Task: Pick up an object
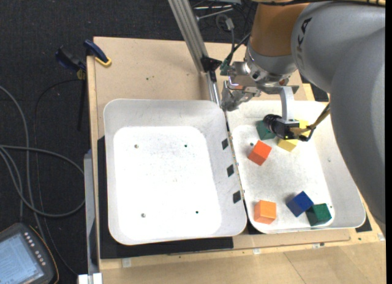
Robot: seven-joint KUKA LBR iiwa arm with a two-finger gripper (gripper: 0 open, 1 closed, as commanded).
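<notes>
A: What sits closest to us?

B: A green block point(319, 214) in the near right corner of the right bin point(343, 172), touching a blue block point(299, 203) just beside it. An orange block point(264, 211) lies near the bin's near left corner, apart from those two.

A: And farther back?

B: A second orange block point(259, 153) lies tilted toward the bin's left wall, about mid-length. Beyond it, toward the far edge, a dark green block point(265, 131) and a yellow block point(287, 144) lie close together, with a black part of the arm's tooling and a yellow cable over them.

A: Is the claw on any of them?

B: The claw point(233, 98) hangs over the far left corner of the right bin, right at the seam between the two bins. Whether it is spread or pressed together I cannot tell; nothing is seen between its tips.

A: The rest?

B: The left bin point(116, 154) lies beside the right one on the counter point(153, 68). The grey arm point(349, 50) with its orange band reaches in over the counter's right edge. A blue clamp point(82, 56) grips the counter's far left corner.
</notes>
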